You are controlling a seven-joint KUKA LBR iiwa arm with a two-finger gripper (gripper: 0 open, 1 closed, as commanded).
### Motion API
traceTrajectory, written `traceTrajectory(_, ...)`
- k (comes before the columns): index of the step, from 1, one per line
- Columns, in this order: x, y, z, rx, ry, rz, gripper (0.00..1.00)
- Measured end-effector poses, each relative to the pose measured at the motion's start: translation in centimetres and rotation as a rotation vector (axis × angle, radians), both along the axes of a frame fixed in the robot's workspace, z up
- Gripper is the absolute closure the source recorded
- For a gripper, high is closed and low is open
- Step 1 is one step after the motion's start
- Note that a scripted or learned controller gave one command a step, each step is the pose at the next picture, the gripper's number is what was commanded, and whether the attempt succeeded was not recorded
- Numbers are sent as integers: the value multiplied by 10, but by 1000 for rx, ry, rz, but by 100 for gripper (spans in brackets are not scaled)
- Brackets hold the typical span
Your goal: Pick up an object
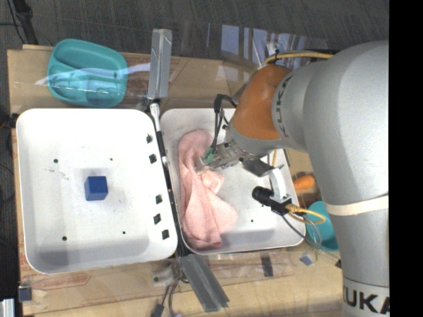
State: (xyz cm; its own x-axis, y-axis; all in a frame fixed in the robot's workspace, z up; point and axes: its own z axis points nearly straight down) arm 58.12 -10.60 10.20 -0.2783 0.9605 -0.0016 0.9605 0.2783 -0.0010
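Cloth is the likely target: a pink towel (201, 190) lies crumpled along the left wall of the right bin (281, 240), running from about twelve o'clock to six o'clock of that bin.

Going left to right: a teal plastic dish (86, 71) sits on the desk (16, 61) at eleven o'clock of the left bin (39, 256). A small blue cube (96, 187) rests alone near the middle of that bin, well apart from the arm. Next comes the towel, and at its upper part, toward two o'clock of the cloth, the pincer (213, 158) is down on the fabric.

To do this step well, I judge the pincer should bite a raised fold, not flat cloth, and close fully before lifting straight up, slowly, so the limp towel does not slip free or drag on the bin wall.

Whether the pincer is released or clenched I cannot tell; the wrist and orange band cover most of it, and no cloth is plainly seen gripped. The grey arm hides the right part of the right bin. An orange thing (304, 181) and a teal thing (324, 233) peek out beside the arm at three to four o'clock, too cut off to name.
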Motion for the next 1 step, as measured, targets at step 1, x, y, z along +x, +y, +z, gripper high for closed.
traceTrajectory(1,0,0,0,-1,0,0,0)
